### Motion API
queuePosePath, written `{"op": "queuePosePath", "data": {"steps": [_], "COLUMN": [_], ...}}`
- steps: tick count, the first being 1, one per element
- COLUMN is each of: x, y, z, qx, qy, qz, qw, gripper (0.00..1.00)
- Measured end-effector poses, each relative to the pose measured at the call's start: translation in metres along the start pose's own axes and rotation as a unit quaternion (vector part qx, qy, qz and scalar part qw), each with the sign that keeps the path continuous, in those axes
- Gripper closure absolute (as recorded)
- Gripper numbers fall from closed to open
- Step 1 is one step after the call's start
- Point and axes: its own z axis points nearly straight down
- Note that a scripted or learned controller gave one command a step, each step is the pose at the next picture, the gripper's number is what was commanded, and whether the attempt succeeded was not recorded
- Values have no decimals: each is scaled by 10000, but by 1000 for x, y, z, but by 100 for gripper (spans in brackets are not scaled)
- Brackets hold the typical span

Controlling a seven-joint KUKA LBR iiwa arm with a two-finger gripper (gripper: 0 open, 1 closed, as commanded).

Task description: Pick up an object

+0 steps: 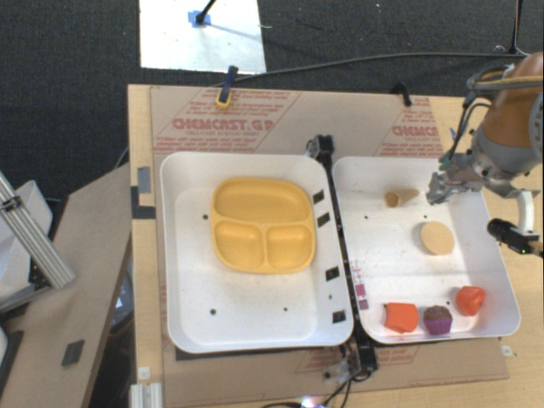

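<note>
Gripper (pixel 440 187): hangs low over the far right part of the right bin (pixel 382 262), tip turned toward the bin's middle. Open or closed: cannot tell at this slant. Carries nothing that can be seen.

Just beside the tip, toward the divider: a small tan piece (pixel 399 197), lying on the bin floor, apart from the gripper. A little nearer the camera: a round tan disc (pixel 437 238), flat on the floor. Along the near wall, well apart from the gripper: an orange block (pixel 402 316), a purple piece (pixel 437 320) touching or almost touching it, and a red piece (pixel 470 299) near the corner.

Behind the gripper: the arm (pixel 510 117), orange band showing, reaching in over the bin's right rim. Further out: the left bin (pixel 191 228), bearing a yellow divided plate (pixel 262 226).

Step in hand, by the look of it: the approach, with no grasp made yet. Likeliest target: the small tan piece, or else the disc. Next move calls for centring over the chosen piece, lowering to the floor, and closing squarely. Calls also for care with the small piece, which probably slips aside easily.
</note>
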Motion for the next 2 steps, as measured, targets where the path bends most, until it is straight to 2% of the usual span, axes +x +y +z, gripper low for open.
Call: {"op": "queuePosePath", "data": {"steps": [2], "x": [-8], "y": [12], "z": [-98], "qx": [1], "qy": [-1], "qz": [-3], "qw": [10000], "gripper": [100]}}
